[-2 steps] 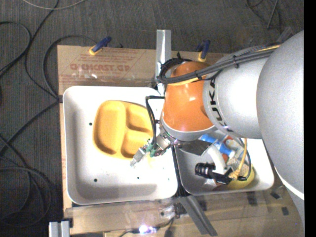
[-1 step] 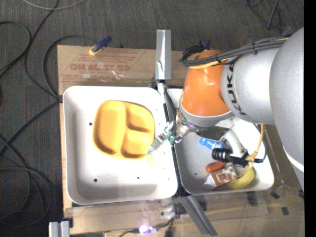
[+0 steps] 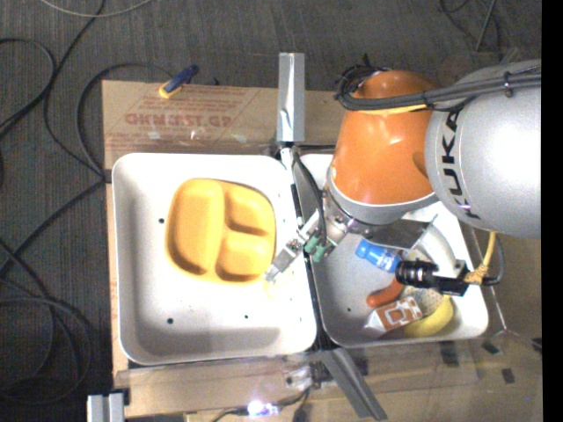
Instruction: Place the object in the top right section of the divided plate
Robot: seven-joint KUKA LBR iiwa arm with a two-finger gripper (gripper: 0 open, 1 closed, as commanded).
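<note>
A yellow divided plate (image 3: 183,227) lies in the left bin (image 3: 145,323), toward its back. It has one long section on the left and two smaller ones on the right; the top right section (image 3: 248,207) holds nothing. My gripper (image 3: 280,266) hangs over the left bin's right edge, just right of the plate's lower right corner. I see no object in it. The orange and grey arm covers most of the right bin (image 3: 475,323).
In the right bin lie a blue bottle (image 3: 376,255), a red-orange item (image 3: 383,295), a small printed packet (image 3: 400,313) and a banana (image 3: 433,320). A blue and yellow item (image 3: 179,79) rests on the cardboard behind the bins. A metal post (image 3: 291,95) stands between them.
</note>
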